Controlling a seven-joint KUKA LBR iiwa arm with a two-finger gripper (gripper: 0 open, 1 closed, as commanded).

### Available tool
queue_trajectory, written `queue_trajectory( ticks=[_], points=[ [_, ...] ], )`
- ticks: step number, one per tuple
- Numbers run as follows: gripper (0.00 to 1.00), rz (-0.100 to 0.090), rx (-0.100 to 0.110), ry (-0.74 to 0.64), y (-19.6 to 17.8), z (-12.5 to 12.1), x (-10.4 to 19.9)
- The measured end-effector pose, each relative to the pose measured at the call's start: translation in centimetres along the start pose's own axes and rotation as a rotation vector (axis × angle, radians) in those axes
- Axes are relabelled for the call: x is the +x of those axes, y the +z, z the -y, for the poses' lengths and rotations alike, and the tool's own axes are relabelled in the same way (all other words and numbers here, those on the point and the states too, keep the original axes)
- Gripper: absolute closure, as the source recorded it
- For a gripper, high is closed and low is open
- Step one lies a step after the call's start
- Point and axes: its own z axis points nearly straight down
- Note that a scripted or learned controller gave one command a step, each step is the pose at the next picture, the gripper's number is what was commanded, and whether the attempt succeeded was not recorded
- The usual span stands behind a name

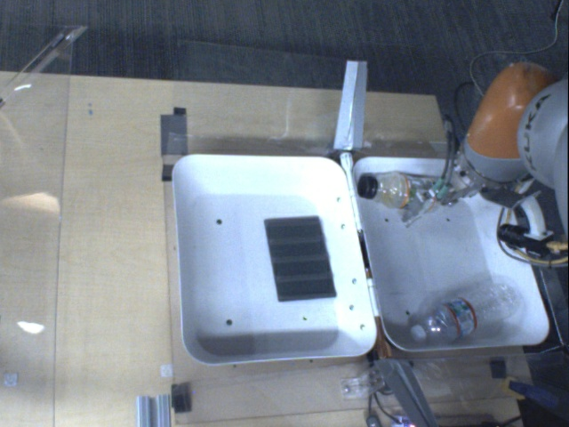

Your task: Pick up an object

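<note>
Clear bottle (388,188), dark cap, lying at right bin's (524,327) far-left corner; gripper (433,194) touching it, grip unclear. Wood bench (89,265) showing around.

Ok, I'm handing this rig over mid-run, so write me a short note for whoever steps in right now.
Gripper: low over the far end of the right bin, at the clear bottle with a black cap lying there; finger state and any grasp can't be told.
Second clear bottle: lying near the right bin's near edge, untouched.
Left bin: holds a black ridged block.
Done: arm has reached the far bottle.
Left: confirm a grip and lift an object.
</note>
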Motion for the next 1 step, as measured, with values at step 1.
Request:
queue_trajectory(
  ticks=[1],
  points=[
    [0.0, 0.014, 0.013, -0.108, -0.12, -0.63, 0.45]
  ],
)
